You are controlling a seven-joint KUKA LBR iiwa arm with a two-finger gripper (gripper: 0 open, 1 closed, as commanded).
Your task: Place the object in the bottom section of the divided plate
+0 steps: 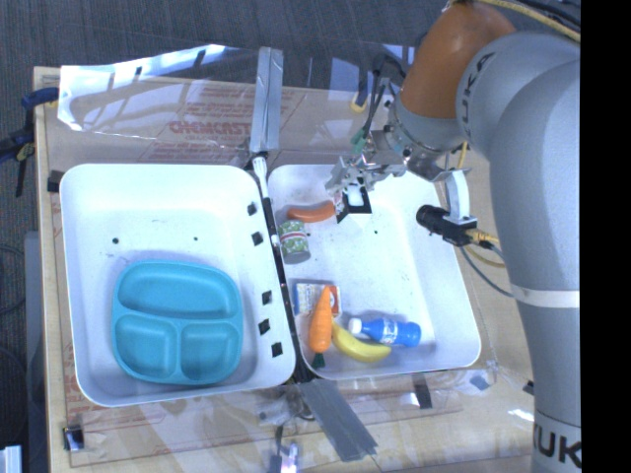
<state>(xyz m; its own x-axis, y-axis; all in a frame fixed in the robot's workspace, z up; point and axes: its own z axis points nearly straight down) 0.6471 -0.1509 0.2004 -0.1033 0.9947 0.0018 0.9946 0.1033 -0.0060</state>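
A blue divided plate [177, 321] lies in the left bin [89, 215], with one wide section at the back and two small sections at the front, all bare. My gripper [352, 191] hangs over the back left corner of the right bin [434, 274]. An orange-red sausage [313, 212] lies just to its left, close to the tip; whether they touch is unclear. The plate is far to the gripper's lower left.
The right bin also holds a small green-labelled can [294, 240], a carrot [321, 321], a banana [360, 347], a blue-and-white bottle [385, 331] and a flat packet [308, 296]. A divider wall with black clips [271, 284] separates the bins. Cables [455, 227] hang off the wrist.
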